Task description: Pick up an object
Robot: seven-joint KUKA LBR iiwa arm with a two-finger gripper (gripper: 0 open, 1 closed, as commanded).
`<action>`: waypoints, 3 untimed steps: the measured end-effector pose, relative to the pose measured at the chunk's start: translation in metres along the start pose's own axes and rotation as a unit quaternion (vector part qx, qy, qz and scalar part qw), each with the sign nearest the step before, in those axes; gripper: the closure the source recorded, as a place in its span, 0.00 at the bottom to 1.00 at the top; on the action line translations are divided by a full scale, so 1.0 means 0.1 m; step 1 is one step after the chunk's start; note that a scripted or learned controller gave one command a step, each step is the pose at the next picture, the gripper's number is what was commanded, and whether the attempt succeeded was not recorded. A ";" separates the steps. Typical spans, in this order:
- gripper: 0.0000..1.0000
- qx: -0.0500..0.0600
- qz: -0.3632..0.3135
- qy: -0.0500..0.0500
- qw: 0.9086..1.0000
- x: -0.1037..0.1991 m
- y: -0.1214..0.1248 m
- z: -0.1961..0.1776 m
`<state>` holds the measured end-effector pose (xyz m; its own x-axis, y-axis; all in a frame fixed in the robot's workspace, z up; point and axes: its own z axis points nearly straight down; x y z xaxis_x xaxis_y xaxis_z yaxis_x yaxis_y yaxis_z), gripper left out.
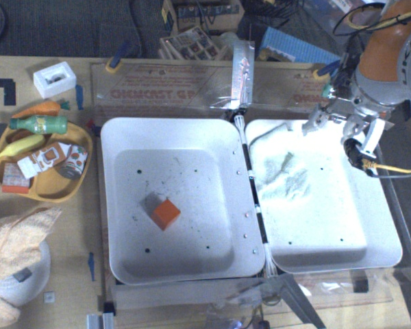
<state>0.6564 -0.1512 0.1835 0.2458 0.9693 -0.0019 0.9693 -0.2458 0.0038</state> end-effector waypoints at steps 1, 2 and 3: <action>0.00 0.002 -0.066 0.001 0.998 -0.07 -0.35 0.87; 0.00 0.000 0.039 0.000 0.999 -0.63 -0.08 0.60; 0.00 -0.004 -0.027 0.001 1.000 -0.26 -0.58 0.92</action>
<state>0.5938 -0.1625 0.0909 0.1936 0.9811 -0.0005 0.9810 -0.1936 0.0111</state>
